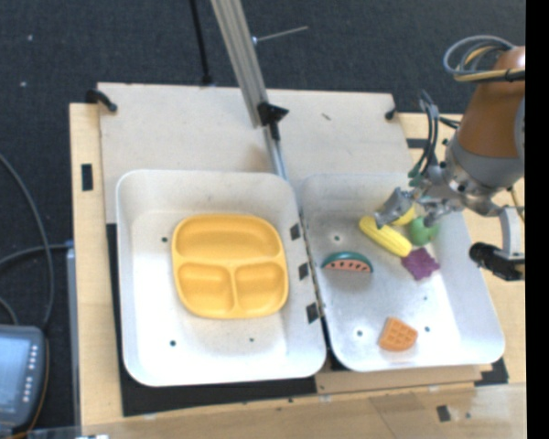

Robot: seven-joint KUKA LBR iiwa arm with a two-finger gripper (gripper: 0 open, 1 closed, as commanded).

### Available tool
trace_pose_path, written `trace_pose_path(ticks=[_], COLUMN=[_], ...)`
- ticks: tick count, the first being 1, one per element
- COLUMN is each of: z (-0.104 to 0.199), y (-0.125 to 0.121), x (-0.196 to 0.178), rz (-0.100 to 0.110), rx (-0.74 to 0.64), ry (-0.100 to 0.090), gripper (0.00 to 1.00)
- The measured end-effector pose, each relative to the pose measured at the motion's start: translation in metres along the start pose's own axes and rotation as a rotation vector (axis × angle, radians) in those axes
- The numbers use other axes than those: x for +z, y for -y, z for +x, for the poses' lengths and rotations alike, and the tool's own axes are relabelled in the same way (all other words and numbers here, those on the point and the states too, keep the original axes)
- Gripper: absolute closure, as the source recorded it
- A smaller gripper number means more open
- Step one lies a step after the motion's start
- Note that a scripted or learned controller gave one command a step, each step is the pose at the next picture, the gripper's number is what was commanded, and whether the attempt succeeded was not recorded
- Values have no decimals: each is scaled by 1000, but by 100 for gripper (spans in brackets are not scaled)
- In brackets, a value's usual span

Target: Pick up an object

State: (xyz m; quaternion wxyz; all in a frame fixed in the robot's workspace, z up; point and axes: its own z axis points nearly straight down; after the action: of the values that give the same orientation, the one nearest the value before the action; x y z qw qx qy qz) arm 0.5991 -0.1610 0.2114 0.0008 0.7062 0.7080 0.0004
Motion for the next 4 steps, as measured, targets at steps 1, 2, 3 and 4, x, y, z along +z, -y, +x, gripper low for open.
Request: trace_pose_path(ticks=[1, 2, 3, 4], z=[0, -1, -5, -11], y=[0, -3, -1, -6], x=[0, 43, 84, 102], rz=[0, 4, 2, -17], rx=[0, 2, 3, 7], ry=[0, 1, 2, 13], gripper=[0, 0, 0, 0])
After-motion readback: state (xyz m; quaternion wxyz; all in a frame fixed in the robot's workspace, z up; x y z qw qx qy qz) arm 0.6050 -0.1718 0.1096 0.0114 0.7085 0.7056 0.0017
